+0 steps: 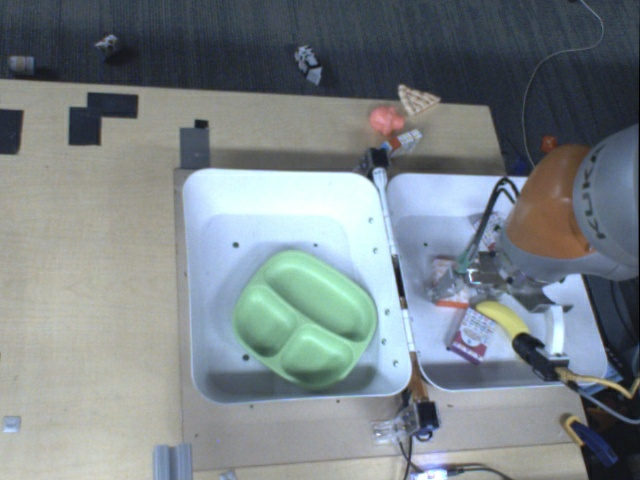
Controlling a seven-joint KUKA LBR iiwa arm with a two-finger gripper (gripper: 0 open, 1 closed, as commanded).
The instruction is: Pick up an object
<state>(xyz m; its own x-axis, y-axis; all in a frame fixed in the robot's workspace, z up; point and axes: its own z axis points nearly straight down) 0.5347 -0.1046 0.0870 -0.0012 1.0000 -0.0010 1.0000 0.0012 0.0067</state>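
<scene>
My gripper hangs low in the right bin, near its middle, with the grey arm and its orange band reaching in from the right. Just below the gripper lies a small orange piece. A yellow banana lies to its lower right, partly over a dark red packet. Whether anything sits between the fingers is hidden by the gripper body. In the left bin a green sectioned plate rests tilted toward the front.
On the bench behind the bins lie a pink lump, a tan wedge and a small red-and-white item. The divider between the bins runs just left of the gripper. The arm covers the right bin's right side.
</scene>
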